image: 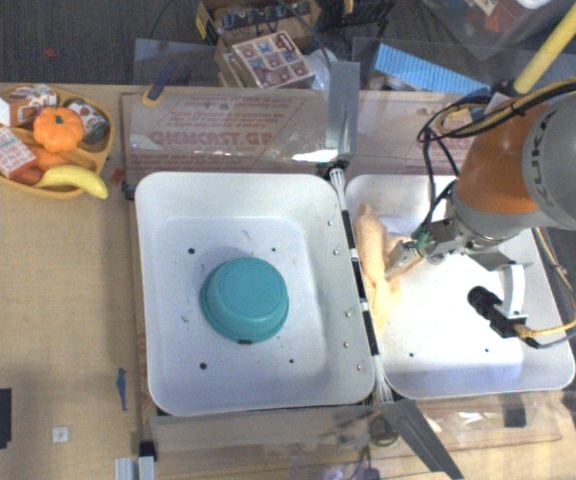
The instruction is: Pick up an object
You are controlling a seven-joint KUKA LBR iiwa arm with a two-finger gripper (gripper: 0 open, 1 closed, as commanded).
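A pale, bread-like object lies along the left wall of the right bin, its long axis running from far edge toward near edge. The gripper sits against its right side; glare hides the fingers, so their opening cannot be told. A teal bowl rests upside down mid-left bin.

arm: dark letters run along the grey casing beside the orange band, cut off at the frame edge; they look like part of "kuka", but not all of it can be read.
clear sheet: faint reddish lettering across it behind the left bin, too washed out to read.
box: a printed grid of small squares on its top, no words legible.
bowl items: small printed packets, text too small to read.
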